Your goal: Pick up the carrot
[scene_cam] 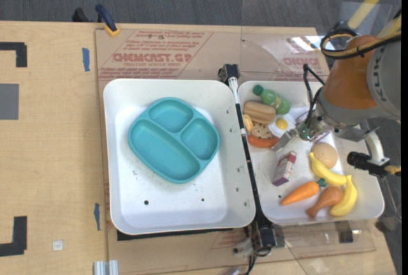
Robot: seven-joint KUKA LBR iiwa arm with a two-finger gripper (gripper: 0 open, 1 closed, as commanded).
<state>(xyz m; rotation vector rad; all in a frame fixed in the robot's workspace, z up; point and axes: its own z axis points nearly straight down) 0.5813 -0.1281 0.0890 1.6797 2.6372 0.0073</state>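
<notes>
The orange carrot (pixel 299 193) lies on its side near the front of the right bin (pixel 373 207), its tip pointing left. It touches nothing but the brown drumstick (pixel 325 199) at its thick end. My gripper (pixel 288 138) hangs low over the middle of the right bin, well behind the carrot and slightly to its left. It is close to a fried egg (pixel 280 124) and a small dark red packet (pixel 285 167). Nothing shows in its grasp.
Crowding the right bin are a yellow banana (pixel 338 184), a pale round bun (pixel 325 154), a hot dog (pixel 259 111), a green vegetable (pixel 271 98) and an orange slice (pixel 260 138). The left bin (pixel 127 203) holds a teal divided plate (pixel 173 138).
</notes>
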